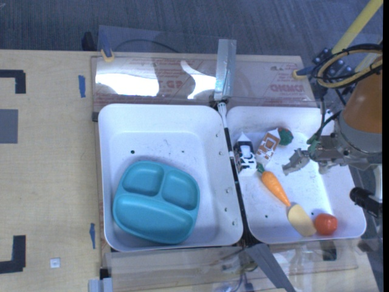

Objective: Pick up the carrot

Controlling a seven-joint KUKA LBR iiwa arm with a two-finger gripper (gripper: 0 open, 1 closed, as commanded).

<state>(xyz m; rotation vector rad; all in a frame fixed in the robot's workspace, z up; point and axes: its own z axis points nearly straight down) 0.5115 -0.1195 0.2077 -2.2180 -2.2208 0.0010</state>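
The carrot (275,188) is orange with a small green top and lies on a slant in the middle of the right bin (340,190), its green end toward the upper left. My gripper (296,162) hangs over that same bin, just up and to the right of the carrot and apart from it. It is open with nothing between its fingers. The grey arm with its orange band comes in from the right edge.
Around the carrot are a black-and-white item (245,157), an orange-and-white carton (268,145), a green piece (284,136), a pale yellow item (301,219) touching the carrot's tip, and a red tomato (326,224). The left bin (121,126) holds a teal divided plate (157,201).
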